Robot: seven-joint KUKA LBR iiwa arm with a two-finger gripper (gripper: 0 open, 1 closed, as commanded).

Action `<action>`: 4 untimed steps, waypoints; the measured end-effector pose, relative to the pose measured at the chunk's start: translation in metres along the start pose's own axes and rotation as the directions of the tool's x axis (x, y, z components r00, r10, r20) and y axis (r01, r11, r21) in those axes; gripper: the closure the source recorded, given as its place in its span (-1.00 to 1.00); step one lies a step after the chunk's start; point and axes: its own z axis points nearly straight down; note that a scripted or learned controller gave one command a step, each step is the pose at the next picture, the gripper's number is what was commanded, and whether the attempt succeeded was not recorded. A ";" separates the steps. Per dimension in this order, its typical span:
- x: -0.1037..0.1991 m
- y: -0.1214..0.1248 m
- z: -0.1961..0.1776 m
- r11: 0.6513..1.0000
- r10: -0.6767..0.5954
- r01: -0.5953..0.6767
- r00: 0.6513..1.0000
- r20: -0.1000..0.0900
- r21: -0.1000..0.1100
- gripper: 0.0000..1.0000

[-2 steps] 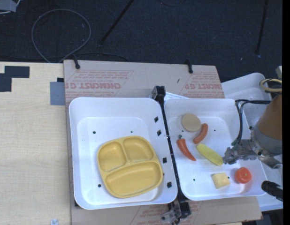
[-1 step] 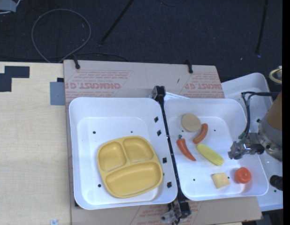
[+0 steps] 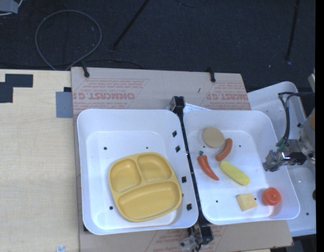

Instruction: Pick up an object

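The right bin [image 3: 267,125] holds several toy foods: a tan round disc [image 3: 213,137], a sausage [image 3: 224,149], a red chili pepper [image 3: 207,167], a yellow corn cob [image 3: 235,173], a pale yellow cheese block [image 3: 246,202] and an orange-red tomato [image 3: 271,196]. My gripper [image 3: 272,163] hangs over the right rim of that bin, to the right of the corn and above the tomato in the view. Nothing is seen in its grasp.
The left bin [image 3: 94,127] holds a yellow three-compartment plate [image 3: 145,186]. A black divider [image 3: 186,161] runs between the two bins. Cardboard lies under both, and a wooden bench top stretches to the left. Cables and white hardware stand at the right edge.
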 end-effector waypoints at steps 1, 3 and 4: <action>0.056 -0.006 -0.003 1.000 -0.003 0.003 1.000 -0.004 0.005 1.00; 0.165 0.004 0.002 1.000 -0.003 0.004 1.000 -0.003 0.006 1.00; 0.213 0.007 0.013 1.000 -0.002 0.002 1.000 -0.003 0.009 1.00</action>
